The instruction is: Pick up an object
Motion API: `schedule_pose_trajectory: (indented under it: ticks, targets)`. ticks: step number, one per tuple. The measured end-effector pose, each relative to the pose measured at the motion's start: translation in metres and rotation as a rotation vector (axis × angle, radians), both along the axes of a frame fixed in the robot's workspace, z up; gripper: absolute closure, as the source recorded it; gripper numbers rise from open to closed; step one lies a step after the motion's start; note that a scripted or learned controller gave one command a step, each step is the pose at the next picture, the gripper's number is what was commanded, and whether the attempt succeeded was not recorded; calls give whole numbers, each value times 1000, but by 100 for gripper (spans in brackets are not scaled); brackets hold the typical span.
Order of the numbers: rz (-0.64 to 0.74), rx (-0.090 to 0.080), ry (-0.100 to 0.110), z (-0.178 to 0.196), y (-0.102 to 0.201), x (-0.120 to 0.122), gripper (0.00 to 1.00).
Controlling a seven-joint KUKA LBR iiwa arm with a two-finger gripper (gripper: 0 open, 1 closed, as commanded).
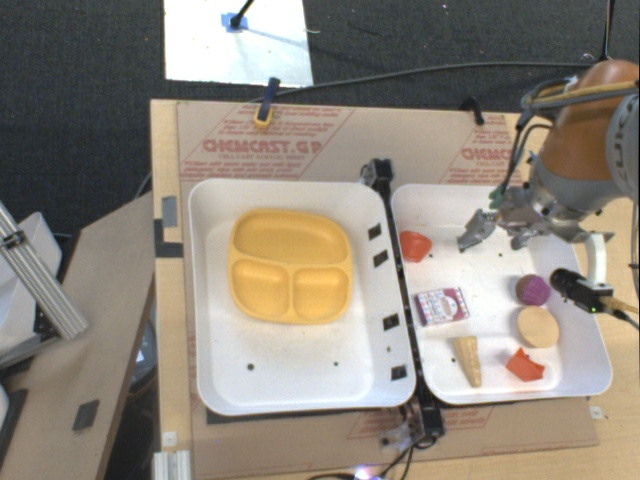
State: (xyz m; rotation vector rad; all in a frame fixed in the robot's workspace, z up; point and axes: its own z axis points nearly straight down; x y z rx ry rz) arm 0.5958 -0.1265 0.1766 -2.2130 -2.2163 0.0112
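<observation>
Six objects point(441, 306) lie below the hand point(487, 226).

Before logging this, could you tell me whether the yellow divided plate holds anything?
Empty: the yellow divided plastic plate in the left white bin shows three bare compartments.

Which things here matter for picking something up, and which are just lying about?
For the job: gripper, red piece, pink box, purple ball, tan disc, cone, red wedge.
Lying about: yellow tray, blue clamp, white sheet.
</observation>
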Motion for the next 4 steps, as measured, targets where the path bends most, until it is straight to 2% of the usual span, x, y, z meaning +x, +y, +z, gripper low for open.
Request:
schedule_pose_trajectory:
  ticks: [1,2,3,4]
  targets:
    - [2,-1,-13,8,0,3,0]
    - [3,-1,-9,-53,7,5,0]
    - [1,-1,-10,-94,7,5,0]
    - [1,-2,-16,-81,7,7,100]
